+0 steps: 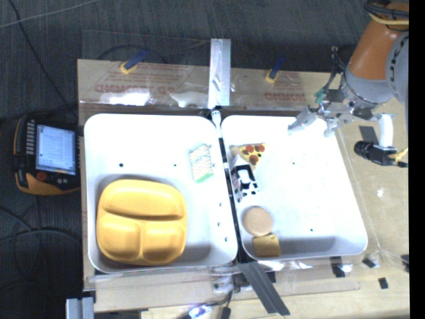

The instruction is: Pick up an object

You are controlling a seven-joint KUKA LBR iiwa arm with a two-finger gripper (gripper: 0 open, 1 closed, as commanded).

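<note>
The jaws (312, 117) hang above the right bin's (332, 178) far corner, whether parted or closed I cannot tell; the tan round disc (257, 220) lies well apart, nearer the camera.

We see the grey arm (382, 52), orange-banded above the wrist, reaching in from the right; its gripper (312, 117) points leftward, low and slightly tilted.

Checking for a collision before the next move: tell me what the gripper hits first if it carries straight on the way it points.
The gripper points toward the view's left, over the right bin. Straight on, it would probably meet the small red and yellow toy by the divider first, though height is unclear from this view.
</note>
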